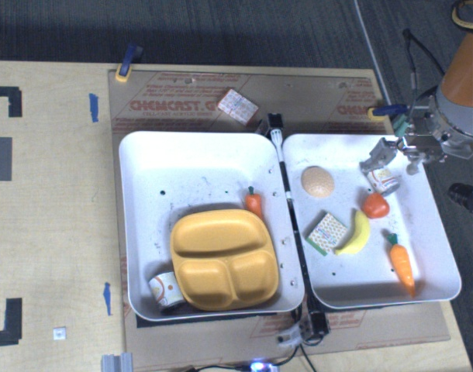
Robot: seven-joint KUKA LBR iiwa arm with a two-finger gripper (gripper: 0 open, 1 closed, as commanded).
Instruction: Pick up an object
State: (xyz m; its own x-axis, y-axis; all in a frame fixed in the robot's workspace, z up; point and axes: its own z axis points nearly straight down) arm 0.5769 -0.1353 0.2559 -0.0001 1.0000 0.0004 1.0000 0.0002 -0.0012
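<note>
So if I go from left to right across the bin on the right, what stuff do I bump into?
Tan egg → green and white box → yellow banana → red tomato → orange carrot.

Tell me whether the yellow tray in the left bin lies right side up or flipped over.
Right side up, as far as the view shows: the yellow tray shows three sunken compartments facing upward, one wide and two smaller.

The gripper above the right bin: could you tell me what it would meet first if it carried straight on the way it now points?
Probably the small white-and-red packet just below the gripper, with the red tomato right behind it. Depth is hard to judge from this slanted view.
</note>
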